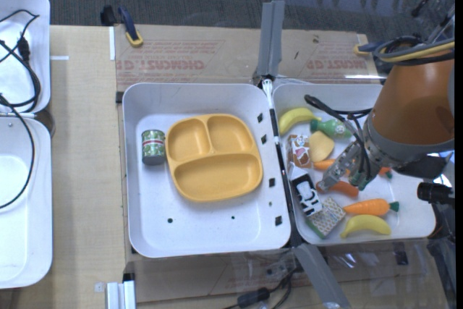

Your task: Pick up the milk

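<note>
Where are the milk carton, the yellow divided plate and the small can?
milk carton point(307, 195), camera view, on its black-and-white side face.
yellow divided plate point(215, 178), camera view, on the floor of its large compartment.
small can point(153, 147), camera view, on its green-banded side.

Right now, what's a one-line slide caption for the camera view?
Gripper low in the right bin among toy food, beside the milk carton; yellow divided plate in the left bin.

- The cardboard sheet under the bins bears red print, upside down, reading roughly "CHEMCO…"; the remaining letters are too blurred.
</note>
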### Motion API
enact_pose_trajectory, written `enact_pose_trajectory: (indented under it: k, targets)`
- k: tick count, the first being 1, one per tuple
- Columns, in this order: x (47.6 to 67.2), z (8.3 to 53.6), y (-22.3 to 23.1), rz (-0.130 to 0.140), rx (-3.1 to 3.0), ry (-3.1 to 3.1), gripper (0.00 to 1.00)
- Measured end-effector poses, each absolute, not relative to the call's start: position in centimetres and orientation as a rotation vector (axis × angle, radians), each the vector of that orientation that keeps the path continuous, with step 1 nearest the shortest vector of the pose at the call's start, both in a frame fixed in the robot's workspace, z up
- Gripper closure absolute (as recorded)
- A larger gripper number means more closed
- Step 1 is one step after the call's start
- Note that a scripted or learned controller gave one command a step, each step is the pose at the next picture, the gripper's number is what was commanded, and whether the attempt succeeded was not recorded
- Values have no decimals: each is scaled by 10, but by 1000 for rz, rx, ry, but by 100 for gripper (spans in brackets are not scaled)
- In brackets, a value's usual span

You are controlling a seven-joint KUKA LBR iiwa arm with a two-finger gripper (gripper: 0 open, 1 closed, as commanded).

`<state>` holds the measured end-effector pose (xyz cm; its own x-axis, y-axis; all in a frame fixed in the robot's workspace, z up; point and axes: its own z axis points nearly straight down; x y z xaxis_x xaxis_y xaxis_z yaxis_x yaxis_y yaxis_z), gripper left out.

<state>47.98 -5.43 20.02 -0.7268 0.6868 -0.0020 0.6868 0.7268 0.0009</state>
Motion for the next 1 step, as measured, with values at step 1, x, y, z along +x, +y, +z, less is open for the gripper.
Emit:
enact_pose_trajectory:
  k: [1]
  targets:
    - [480,200,-54,0,1160,2917,0]
